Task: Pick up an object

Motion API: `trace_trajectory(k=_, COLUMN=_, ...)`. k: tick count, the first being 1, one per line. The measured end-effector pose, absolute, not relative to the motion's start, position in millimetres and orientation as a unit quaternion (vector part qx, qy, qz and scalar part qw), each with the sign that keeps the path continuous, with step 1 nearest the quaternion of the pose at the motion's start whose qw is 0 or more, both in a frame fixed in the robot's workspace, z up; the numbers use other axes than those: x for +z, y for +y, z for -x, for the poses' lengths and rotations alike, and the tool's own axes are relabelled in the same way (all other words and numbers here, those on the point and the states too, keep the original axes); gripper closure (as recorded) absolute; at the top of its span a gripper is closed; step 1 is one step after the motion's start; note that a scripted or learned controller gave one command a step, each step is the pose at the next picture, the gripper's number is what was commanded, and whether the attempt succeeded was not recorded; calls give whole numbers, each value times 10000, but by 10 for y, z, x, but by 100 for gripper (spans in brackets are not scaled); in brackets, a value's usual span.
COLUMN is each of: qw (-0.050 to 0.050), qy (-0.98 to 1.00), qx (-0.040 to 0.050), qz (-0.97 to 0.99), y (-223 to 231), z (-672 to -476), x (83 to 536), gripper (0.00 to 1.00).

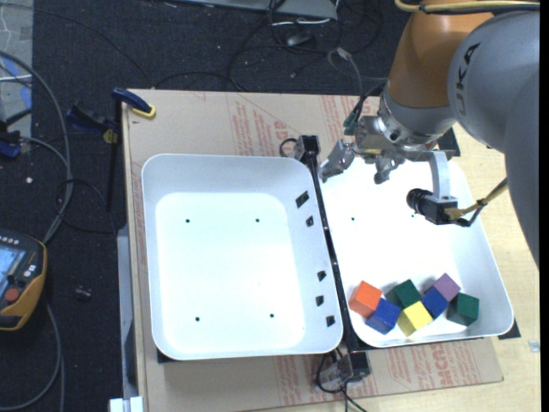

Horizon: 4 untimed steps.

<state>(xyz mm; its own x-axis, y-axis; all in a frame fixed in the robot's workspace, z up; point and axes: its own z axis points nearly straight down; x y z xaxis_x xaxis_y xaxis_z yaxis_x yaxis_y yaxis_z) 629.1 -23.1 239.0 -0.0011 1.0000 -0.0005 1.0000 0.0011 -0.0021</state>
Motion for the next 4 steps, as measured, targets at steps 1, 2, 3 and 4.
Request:
trace_trajectory(k=1, qw=9, qy=-7094, qx=0, qz=7048, y=581, z=-6701, x=2237, gripper=0)
trace_trajectory(k=2, qw=10, qy=-7051, qx=16, qz=7091, y=-97, z=-5926, x=1877, gripper=0)
trace_trajectory(k=3, qw=-2, qy=-7032, qx=22, qz=7110, y=-1420, z=-5611, x=1616, gripper=0)
trace_trajectory(k=4, qw=15, qy=-7064, qx=12, qz=7078, y=-1780, z=-5922, x=850, gripper=0)
